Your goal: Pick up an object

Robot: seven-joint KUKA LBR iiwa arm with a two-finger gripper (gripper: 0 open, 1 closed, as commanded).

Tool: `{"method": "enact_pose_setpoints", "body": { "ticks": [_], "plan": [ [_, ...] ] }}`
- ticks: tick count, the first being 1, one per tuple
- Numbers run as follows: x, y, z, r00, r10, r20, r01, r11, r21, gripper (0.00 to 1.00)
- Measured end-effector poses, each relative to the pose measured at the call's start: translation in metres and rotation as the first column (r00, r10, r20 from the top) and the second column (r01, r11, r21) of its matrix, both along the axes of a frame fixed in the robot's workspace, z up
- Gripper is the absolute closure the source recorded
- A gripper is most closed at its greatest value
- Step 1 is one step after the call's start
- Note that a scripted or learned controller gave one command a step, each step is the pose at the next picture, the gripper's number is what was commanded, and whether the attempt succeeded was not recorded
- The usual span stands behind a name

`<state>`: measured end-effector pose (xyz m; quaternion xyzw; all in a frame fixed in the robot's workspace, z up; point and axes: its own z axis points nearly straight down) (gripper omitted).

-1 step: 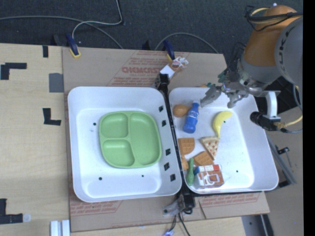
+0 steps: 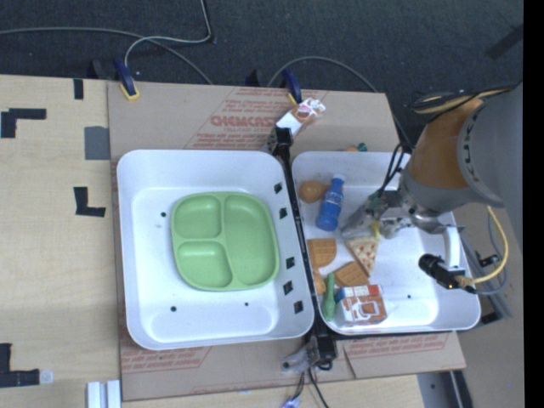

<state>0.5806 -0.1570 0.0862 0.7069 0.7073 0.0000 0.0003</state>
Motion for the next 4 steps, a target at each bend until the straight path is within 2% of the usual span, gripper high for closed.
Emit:
{"method": "enact_pose_setpoints", "body": {
  "ticks": [1, 2, 3, 4],
  "plan": [
    [0.001, -0.001, 0.01, 1.0, 0.0, 0.004, 0.0, 1.0, -0.003, 1.0],
    [0.001, -0.001, 0.01, 1.0, 0.0, 0.003, 0.0, 1.0, -0.003, 0.0],
    [0.002, 0.024, 0.0, 1.0, 0.0, 0.003, 0.0, 1.0, -0.002, 0.0],
    [0.049, 0.052, -0.001, 1.0, 0.002, 0.003, -0.002, 1.0, -0.001, 0.0]
  ]
}}
